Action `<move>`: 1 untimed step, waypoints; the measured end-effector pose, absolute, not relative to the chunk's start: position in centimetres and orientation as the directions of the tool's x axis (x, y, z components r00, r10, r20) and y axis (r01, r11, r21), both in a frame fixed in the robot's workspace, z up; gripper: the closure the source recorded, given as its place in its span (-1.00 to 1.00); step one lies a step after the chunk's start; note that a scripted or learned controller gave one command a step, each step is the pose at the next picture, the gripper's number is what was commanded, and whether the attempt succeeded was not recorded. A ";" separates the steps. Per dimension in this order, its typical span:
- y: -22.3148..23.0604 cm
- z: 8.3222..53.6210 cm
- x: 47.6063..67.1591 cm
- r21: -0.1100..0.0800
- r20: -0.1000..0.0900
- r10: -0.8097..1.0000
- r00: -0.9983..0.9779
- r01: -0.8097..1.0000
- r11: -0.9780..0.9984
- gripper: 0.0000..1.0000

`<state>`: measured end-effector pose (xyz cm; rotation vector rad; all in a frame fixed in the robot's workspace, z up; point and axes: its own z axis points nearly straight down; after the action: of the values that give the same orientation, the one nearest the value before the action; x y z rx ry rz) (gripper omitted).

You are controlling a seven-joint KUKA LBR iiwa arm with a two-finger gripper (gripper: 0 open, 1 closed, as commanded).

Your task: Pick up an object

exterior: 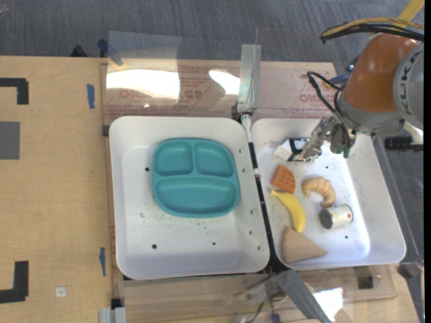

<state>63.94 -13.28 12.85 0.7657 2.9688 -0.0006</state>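
So over on the left bin point(128, 247) there's just the teal plate point(196, 177) sitting flat, three compartments, nothing on it that I can see. Not my concern right now.

Everything worth grabbing is in the right bin point(384, 241). Going across: the waffle point(283, 178) is up near the divider, the banana point(291, 210) just below it, the cone point(300, 246) at the front, then the croissant point(319, 189) and the little can point(336, 217) lying on its side.

Progress-wise, I'd say nothing's picked up yet. All of those are resting on the bin floor.

My gripper point(311, 148) is low at the back of that bin, above the waffle, next to something small and dark I can't make out. Honestly can't tell how my fingers are set from this angle.

If the banana's the target: its long axis runs diagonally, from upper left by the waffle down to lower right, curving toward the cone.
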 end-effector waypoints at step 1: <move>-4.5 18.8 62.3 0.006 -0.006 0.651 -0.759 0.651 0.759 1.00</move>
<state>62.29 -4.50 18.77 1.0874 2.9391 0.0055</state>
